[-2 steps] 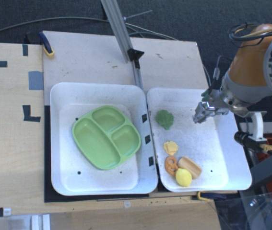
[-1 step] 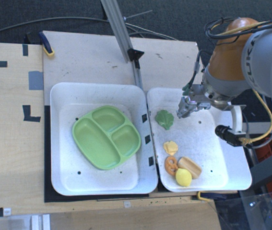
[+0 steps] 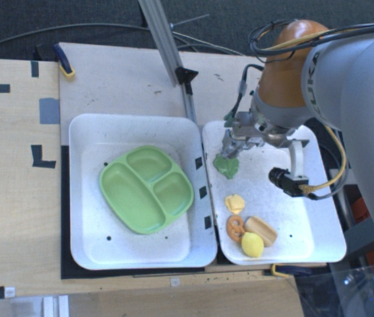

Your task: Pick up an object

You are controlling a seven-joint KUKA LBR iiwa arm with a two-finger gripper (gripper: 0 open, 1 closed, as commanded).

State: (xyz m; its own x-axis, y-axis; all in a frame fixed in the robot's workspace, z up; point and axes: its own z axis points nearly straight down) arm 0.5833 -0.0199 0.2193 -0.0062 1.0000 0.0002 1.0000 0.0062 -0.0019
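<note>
The green leafy toy (image 3: 227,167) lies in the right bin (image 3: 318,240), near its left wall. It appears light, soft and crumpled; a pinch across its raised middle is advisable. The gripper (image 3: 229,148) sits directly above it, touching or nearly so; finger state cannot be determined. The wall restricts leftward travel. Open floor lies to the right. The yellow lemon (image 3: 252,245) lies well apart.
</note>
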